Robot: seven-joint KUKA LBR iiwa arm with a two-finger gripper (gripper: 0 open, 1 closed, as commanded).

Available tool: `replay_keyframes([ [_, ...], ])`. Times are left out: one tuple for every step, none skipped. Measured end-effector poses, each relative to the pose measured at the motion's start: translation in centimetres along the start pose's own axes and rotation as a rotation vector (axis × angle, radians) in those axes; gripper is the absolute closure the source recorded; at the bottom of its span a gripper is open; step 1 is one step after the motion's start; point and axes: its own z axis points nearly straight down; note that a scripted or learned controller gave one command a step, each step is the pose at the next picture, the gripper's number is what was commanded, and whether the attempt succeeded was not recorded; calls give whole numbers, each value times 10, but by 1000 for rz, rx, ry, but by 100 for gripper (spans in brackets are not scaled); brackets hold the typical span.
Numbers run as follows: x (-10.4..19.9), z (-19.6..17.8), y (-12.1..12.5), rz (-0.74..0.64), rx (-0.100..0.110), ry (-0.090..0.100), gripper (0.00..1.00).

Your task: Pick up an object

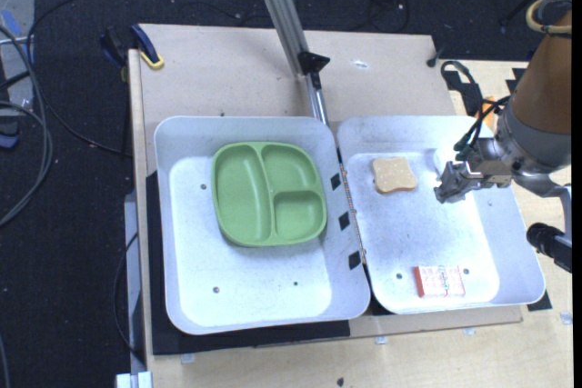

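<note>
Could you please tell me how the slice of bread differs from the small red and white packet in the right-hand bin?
The slice of bread is plain tan; the packet is red and white with print. The bread lies near the bin's far side, close to the end effector; the packet lies near the front edge. The bread is rounded, the packet rectangular. Both lie flat in the right bin.
</note>
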Motion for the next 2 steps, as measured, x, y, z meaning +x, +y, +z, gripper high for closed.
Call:
replay_keyframes([
  [59,10,7,-4,8,4,100],
  [122,20,7,-5,10,4,100],
])
